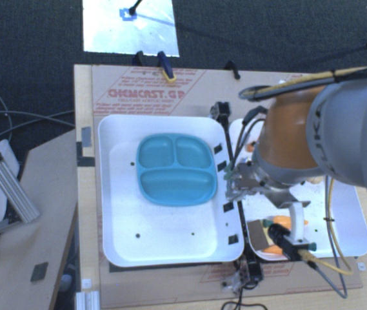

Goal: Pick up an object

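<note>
An orange object (pixel 280 223) lies near the front of the right bin (pixel 354 237), partly hidden by the arm (pixel 312 134). A blue divided plate (pixel 175 170) sits in the left bin (pixel 125 237). The gripper (pixel 246 187) hangs low over the right bin's left edge; whether it is open or closed cannot be told, and nothing is seen in its hold. The step looks like the reach. Next it would need to centre over one item and close. The bins rest on a printed board (pixel 151 92) over dark carpet (pixel 28 57).

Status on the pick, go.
Claw down over right white bin, under grey arm. Small orange object beside it, not seen held. Light blue divided plastic plate sits in left white bin.
</note>
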Robot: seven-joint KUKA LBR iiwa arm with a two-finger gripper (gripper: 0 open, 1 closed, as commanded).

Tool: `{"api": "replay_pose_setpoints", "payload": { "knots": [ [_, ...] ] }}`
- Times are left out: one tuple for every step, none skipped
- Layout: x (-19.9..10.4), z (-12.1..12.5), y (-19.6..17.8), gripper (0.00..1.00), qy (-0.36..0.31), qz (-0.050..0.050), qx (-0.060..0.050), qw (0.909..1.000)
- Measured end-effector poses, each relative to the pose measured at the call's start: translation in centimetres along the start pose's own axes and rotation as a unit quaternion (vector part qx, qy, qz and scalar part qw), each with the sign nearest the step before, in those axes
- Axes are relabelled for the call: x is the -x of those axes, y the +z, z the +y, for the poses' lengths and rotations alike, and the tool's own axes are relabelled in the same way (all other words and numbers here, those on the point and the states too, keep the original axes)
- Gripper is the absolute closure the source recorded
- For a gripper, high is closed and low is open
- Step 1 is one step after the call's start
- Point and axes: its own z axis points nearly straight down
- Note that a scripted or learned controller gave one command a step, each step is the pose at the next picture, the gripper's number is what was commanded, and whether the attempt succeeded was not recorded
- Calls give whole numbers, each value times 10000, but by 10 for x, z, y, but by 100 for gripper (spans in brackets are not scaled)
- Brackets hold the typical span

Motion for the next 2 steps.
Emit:
{"api": "replay_pose_setpoints", "payload": {
  "knots": [
    [1,-1,24,100,54,-17,-21,10000],
    [-30,55,22,100,24,-12,14,10000]
  ]
}}
